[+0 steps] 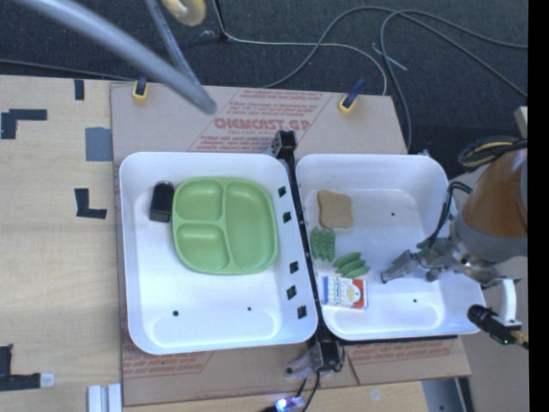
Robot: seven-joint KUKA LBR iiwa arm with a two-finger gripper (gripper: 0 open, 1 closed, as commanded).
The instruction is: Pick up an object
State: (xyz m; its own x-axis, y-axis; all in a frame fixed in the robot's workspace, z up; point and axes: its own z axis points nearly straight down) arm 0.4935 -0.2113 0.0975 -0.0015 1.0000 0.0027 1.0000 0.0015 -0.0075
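I see the small carton (343,292) lying near the right bin's (386,174) bottom-left corner, green pea pods (350,263) touching it at 12 o'clock. Green leafy bit (323,243) and toast (334,209) sit further up along the divider. Gripper (400,269) at 3 o'clock from the carton, apart; can't tell its jaw state. Bin floor btwn them is bare. Left bin (146,307) holds a green plate (226,225) w/ a black block (161,202) at its 9.

The right bin (403,172) has bare floor in the middle and far side. Toast (334,209), beans (337,254) and carton (343,292) crowd its left wall.
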